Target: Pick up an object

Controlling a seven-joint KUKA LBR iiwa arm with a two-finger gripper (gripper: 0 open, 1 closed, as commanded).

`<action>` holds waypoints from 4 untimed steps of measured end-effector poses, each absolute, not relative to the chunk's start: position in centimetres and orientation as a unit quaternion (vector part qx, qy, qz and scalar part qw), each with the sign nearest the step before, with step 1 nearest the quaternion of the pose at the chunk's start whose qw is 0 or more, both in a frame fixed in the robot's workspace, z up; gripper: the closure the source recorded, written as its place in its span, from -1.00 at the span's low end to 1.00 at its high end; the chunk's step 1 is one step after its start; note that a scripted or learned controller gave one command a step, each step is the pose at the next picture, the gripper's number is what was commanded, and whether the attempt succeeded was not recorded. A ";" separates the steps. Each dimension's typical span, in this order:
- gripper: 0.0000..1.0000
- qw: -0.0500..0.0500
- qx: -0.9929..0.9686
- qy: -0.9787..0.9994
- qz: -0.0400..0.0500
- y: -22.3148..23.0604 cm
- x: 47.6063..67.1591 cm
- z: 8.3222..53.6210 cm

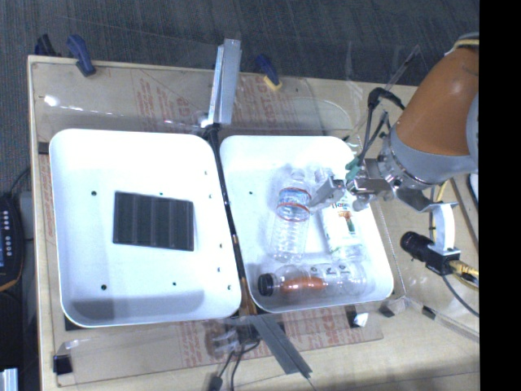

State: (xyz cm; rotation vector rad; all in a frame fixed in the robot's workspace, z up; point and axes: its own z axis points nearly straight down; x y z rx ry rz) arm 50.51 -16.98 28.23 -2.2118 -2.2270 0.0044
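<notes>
My gripper [340, 191] hovered over right bin [244, 218], above clear bottles [291, 218]; couldn't tell its state.

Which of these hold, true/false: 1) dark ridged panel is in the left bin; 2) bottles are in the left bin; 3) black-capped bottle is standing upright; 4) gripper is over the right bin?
1) True: the dark ridged panel lies in the left bin.
2) False: the clear bottles lie in the right bin.
3) False: the black-capped bottle lies on its side along the near wall.
4) True: the gripper is above the right bin's far side.
</notes>
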 end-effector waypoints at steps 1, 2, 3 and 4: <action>-1.00 0.002 -0.697 -0.717 0.002 -16.5 55.6 18.9; -1.00 0.002 -0.661 -0.751 0.001 -19.2 57.9 9.0; 1.00 0.002 -0.659 -0.752 0.002 -19.3 57.9 10.1; 1.00 0.000 -0.676 -0.737 0.000 -17.4 65.1 18.1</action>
